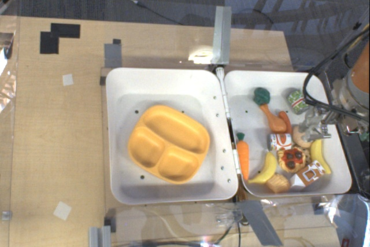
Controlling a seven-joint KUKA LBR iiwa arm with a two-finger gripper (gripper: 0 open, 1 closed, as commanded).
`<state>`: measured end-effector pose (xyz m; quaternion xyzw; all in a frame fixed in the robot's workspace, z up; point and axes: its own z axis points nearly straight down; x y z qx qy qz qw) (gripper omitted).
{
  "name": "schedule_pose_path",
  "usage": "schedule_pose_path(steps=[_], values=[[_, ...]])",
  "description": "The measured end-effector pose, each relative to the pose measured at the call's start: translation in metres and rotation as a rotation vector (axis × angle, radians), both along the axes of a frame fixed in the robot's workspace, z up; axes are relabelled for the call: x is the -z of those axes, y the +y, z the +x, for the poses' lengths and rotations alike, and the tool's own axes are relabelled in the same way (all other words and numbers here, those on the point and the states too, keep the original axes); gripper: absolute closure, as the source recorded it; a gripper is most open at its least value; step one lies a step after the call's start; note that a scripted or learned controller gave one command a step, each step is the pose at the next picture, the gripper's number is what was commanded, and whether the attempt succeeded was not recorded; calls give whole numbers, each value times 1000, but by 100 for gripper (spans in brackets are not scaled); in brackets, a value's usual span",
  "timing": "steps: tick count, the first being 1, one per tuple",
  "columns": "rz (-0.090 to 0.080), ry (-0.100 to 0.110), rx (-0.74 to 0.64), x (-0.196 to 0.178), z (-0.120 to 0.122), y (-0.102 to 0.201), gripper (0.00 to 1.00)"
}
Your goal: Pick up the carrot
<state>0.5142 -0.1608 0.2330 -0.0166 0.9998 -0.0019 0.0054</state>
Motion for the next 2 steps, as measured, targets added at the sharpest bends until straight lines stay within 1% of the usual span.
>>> schedule_pose_path(steps=[1, 2], values=[[8, 1, 156, 9, 32, 88, 100], [7, 5, 294, 49, -18, 122, 100]])
